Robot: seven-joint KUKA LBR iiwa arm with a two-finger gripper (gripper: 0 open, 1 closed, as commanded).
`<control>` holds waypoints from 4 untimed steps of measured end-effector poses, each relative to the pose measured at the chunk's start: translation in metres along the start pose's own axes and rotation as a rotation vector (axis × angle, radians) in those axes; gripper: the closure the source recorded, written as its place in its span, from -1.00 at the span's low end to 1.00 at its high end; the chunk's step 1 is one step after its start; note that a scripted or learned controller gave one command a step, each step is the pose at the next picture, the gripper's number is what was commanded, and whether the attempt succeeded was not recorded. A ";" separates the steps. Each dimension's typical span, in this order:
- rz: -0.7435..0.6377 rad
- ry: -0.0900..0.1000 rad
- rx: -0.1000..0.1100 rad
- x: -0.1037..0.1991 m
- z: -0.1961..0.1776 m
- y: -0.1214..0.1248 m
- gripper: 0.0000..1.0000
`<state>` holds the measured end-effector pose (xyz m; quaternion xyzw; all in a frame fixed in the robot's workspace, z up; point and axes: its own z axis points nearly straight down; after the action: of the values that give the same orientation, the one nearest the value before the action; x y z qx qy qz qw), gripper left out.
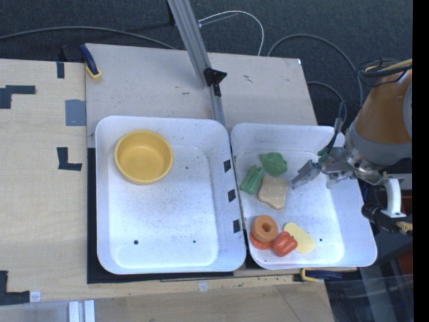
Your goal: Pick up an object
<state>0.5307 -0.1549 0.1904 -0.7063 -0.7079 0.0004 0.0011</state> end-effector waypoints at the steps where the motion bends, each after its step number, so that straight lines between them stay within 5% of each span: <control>1: 0.000 0.000 0.000 0.000 0.000 0.000 -1.00; 3: 0.002 0.000 -0.005 0.008 0.096 0.002 -1.00; 4: 0.001 -0.001 -0.008 0.009 0.085 0.003 1.00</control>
<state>0.5338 -0.1460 0.1050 -0.7065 -0.7077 -0.0023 -0.0019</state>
